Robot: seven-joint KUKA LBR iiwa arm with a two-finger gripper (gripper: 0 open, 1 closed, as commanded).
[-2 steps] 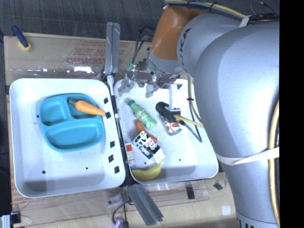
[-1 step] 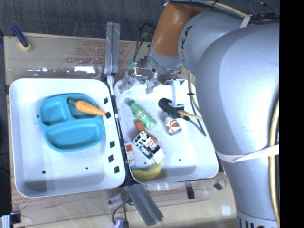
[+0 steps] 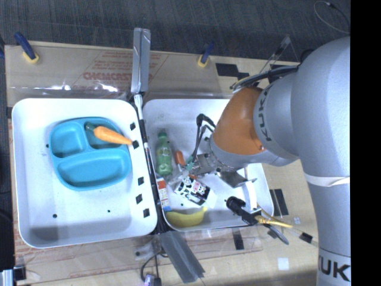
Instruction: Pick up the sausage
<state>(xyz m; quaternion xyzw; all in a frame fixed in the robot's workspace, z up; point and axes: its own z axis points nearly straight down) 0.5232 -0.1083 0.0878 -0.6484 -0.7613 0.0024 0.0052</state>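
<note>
1 sausage [image 3: 179, 158] lies just left of jaws [image 3: 191, 167].

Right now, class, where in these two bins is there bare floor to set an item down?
Left bin: bare floor below the blue tray, toward its near wall. Right bin: a bare strip along the far wall. Crowded: around the gripper, green bottle and banana.

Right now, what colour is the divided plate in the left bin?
Light blue; the divided plate shows clearly in the camera view, with a carrot lying on it.
</note>
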